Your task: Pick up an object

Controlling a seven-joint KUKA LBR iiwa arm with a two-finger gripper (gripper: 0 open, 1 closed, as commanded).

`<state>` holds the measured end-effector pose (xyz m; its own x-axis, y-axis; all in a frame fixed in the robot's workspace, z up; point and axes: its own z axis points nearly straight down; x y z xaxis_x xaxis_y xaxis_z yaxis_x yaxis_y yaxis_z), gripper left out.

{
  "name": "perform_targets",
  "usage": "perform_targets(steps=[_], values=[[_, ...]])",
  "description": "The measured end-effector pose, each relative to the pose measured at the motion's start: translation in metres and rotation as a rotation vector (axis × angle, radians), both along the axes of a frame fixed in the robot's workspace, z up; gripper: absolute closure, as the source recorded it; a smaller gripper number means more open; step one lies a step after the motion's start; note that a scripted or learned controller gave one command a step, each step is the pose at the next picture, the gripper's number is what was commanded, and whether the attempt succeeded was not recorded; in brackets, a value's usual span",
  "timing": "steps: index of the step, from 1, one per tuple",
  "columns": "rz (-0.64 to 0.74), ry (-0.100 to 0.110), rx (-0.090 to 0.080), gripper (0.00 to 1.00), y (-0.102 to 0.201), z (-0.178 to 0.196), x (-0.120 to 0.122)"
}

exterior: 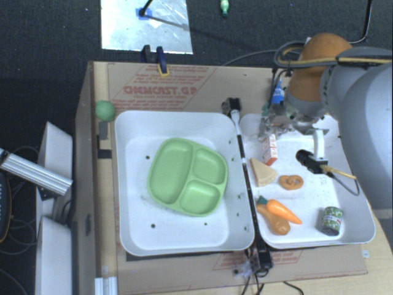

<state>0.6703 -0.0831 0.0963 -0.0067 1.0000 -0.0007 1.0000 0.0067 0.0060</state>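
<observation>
Pincer low over red-and-white carton, opening not discernible; best squared above carton, wedge just beyond avoided.

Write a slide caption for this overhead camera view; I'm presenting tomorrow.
Arm's gripper over the right bin above a small carton, near cheese, pretzel and carrot; green tray in the left bin.

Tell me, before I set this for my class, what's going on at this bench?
A grey robot arm reaches in over the right bin, its gripper low near the bin's far left corner, just above a small red and white carton. Whether it grips anything is unclear. Still lying in that bin are a cheese wedge, a pretzel, a carrot and a small can. The left bin holds a green divided plate.
</observation>
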Motion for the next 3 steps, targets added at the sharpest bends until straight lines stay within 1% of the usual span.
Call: perform_targets(steps=[1, 2, 3], values=[[0.0, 0.0, 0.0, 0.0, 0.0, 0.0, 0.0], [-0.002, 0.004, 0.0, 0.0, 0.0, -0.012, -0.001], [-0.003, 0.004, 0.0, 0.0, -0.001, -0.011, -0.001]])
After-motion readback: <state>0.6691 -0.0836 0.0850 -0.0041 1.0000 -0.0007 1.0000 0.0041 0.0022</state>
